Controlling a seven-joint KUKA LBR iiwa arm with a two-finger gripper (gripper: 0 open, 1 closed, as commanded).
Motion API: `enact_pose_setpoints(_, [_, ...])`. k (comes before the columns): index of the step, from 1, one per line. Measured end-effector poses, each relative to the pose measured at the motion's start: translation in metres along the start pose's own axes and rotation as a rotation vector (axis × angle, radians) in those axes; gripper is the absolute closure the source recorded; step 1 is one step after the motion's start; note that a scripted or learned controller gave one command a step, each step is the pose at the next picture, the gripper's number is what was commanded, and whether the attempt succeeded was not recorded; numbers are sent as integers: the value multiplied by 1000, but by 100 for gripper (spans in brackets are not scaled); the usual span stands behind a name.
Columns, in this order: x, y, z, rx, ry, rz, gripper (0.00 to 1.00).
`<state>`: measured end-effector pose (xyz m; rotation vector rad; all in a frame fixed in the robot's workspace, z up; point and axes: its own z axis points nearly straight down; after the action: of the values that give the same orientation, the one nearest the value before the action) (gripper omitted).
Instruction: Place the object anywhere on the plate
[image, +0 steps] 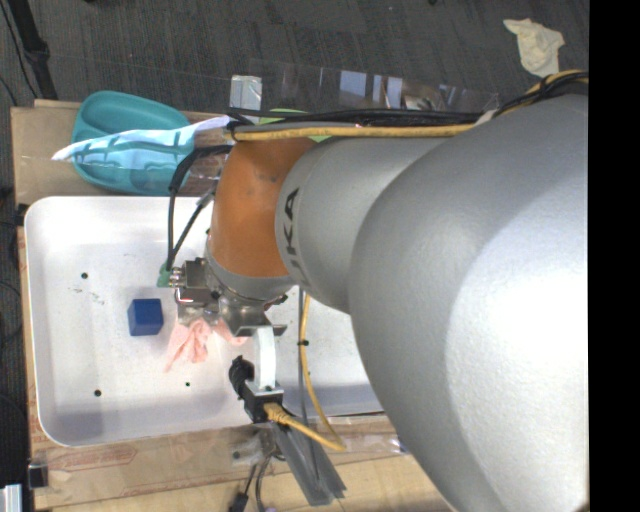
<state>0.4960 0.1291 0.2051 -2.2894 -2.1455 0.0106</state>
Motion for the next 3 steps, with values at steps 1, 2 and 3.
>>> enact_pose_setpoints(1, [-23,73,36,4,-1,6,100])
enact_pose_setpoints(2, [-52,93,17,3,1,35,100])
enact_pose_setpoints(3, [8,61,62,3,-1,64,100])
